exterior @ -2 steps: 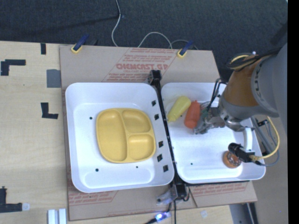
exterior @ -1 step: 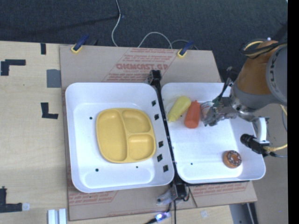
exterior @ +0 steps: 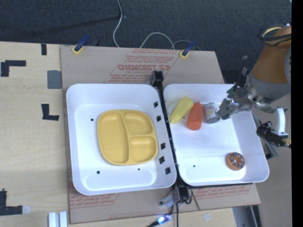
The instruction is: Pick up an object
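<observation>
- Reaching in from the right, the arm (exterior: pixel 272 65) had its gripper (exterior: pixel 221 110) low over the upper part of the right bin (exterior: pixel 213 167), right against a small silver can (exterior: pixel 209 112).
- Whether the gripper was clenched on the can or merely beside it could not be told; the fingertips merged with the can's metal in this view, so no hold could be claimed.
- The step in hand looked like the approach or the closing stage of a grasp on that can, which lay near the bin's top, touching or just beside an orange carrot-shaped toy (exterior: pixel 194 116).
- The next move seemed to call for the fingers to straddle the can squarely, close firmly, then lift straight up without dragging its neighbours.
- A yellow corn-like toy (exterior: pixel 181 109) lay tilted just left of the orange one, close to the divider (exterior: pixel 165 126) between the bins; both crowded the can's left side and could be nudged or caught.
- A small doughnut (exterior: pixel 235 161) sat well apart near the bin's lower right corner, out of the way.
- The left bin (exterior: pixel 85 174) held a yellow divided plate (exterior: pixel 127 136), no part of the present reach.
- Both bins rested on a cardboard sheet (exterior: pixel 137 65) on the worktop (exterior: pixel 28 141).
</observation>
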`<action>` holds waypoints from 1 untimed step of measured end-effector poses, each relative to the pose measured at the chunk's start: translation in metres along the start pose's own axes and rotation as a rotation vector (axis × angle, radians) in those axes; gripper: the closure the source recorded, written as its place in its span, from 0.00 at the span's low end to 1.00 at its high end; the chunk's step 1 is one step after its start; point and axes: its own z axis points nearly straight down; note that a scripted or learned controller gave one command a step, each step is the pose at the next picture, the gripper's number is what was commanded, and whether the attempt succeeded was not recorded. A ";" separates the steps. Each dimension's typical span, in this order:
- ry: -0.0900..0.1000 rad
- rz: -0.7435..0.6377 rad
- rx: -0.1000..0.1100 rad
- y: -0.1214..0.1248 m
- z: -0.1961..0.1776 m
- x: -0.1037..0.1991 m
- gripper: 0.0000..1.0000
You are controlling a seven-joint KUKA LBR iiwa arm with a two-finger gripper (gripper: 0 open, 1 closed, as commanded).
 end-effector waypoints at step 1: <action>0.001 0.000 0.002 0.001 -0.035 0.000 1.00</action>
